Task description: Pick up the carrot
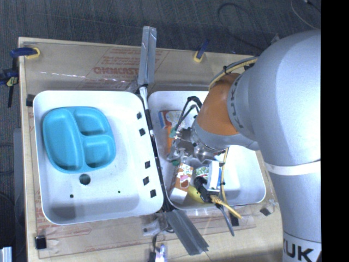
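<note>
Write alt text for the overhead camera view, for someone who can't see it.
A grey arm with an orange band reaches from the right into the right white bin, its gripper low over cluttered small items. The left bin holds a blue divided tray.

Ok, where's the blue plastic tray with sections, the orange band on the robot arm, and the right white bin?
Blue plastic sectioned tray (76, 138), camera view, its middle.
Orange band (221, 111), camera view, its front face.
Right white bin (248, 179), camera view, bare floor.
</note>
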`<action>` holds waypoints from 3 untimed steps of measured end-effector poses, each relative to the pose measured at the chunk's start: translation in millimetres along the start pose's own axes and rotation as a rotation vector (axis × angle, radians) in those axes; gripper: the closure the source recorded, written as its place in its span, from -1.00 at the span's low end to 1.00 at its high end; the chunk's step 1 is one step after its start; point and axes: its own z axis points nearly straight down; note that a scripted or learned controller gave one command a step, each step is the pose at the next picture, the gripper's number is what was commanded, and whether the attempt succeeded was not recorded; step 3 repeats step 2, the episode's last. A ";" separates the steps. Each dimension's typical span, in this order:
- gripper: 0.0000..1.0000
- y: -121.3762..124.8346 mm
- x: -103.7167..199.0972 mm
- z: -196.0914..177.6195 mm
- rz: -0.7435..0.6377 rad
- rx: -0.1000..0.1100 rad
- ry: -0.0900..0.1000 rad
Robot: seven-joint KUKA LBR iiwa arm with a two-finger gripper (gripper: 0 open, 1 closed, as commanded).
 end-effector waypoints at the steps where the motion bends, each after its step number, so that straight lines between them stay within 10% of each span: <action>1: 1.00 51.3 64.2 -91.3 0.092 0.002 0.007; 3: 1.00 90.7 91.1 -91.0 0.029 0.002 0.005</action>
